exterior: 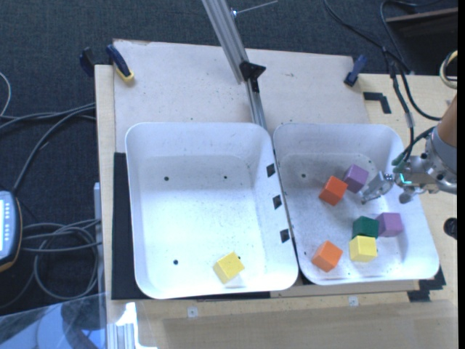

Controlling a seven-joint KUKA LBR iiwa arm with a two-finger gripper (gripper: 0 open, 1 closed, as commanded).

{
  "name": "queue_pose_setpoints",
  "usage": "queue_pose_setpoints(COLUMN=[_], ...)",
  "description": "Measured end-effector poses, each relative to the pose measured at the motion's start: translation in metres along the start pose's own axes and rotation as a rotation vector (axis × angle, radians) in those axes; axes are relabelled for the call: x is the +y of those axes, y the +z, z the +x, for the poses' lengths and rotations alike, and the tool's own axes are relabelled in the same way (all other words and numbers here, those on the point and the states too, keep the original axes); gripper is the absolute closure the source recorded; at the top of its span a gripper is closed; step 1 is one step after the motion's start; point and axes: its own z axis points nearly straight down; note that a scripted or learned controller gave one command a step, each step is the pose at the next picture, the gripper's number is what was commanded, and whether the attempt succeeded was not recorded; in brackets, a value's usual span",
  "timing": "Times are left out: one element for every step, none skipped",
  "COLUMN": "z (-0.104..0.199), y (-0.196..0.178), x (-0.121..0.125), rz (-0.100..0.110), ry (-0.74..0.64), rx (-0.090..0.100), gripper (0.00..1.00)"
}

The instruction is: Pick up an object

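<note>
Purple block (356,175) sits near the back of the right bin (312,140), corner-on to an orange block (334,190) just beside it; I judge it the target, since my gripper (375,188) hangs right next to it, low over the bin floor. Small matte cube, edges crisp, unobstructed on top. Whether the gripper is spread or pinched, I cannot tell from here. Nothing shows between it. Further forward, green, yellow, purple and orange blocks cluster together. Left bin (138,166) holds one yellow block (229,267).

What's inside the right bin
In the right bin: two orange cubes, two purple, one green, one yellow. The gripper hides some floor.
</note>
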Motion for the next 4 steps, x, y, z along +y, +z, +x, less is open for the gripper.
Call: queue_pose_setpoints(z=[0.0,-0.002,0.002,0.002], y=[-0.002,0.047,0.109,0.113], x=[0.001,0.01,0.012,0.012], rz=[-0.006,-0.001,0.001,-0.003], ry=[-0.001,0.0,-0.001,0.0], rx=[-0.002,0.0,0.001,0.0], gripper=[0.0,0.0,0.0,0.0])
